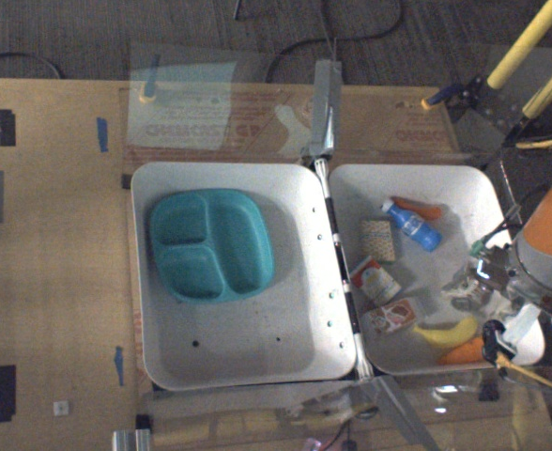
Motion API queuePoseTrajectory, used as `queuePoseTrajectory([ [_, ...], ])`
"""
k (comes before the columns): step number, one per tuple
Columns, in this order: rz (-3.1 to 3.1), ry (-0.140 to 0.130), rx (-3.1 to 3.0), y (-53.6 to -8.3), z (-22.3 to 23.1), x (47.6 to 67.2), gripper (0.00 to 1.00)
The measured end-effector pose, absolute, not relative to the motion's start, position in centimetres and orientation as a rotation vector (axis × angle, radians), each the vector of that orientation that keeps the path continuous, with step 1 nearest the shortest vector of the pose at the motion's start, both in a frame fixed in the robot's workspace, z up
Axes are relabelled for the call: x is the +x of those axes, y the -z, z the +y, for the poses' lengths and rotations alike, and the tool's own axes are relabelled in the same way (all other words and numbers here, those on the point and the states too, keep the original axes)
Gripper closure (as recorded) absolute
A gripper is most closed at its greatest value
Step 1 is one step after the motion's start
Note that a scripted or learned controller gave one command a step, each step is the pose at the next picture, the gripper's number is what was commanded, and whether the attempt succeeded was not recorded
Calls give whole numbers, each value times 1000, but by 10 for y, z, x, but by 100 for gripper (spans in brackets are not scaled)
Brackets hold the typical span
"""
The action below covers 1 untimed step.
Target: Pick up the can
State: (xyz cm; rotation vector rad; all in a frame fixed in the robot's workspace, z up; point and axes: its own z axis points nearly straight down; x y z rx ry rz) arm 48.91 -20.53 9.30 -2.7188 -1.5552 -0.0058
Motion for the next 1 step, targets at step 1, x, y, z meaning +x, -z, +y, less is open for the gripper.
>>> queuePoseTrajectory([
  [1, -1310, 10, -2848, -88, -200, 573, 0],
])
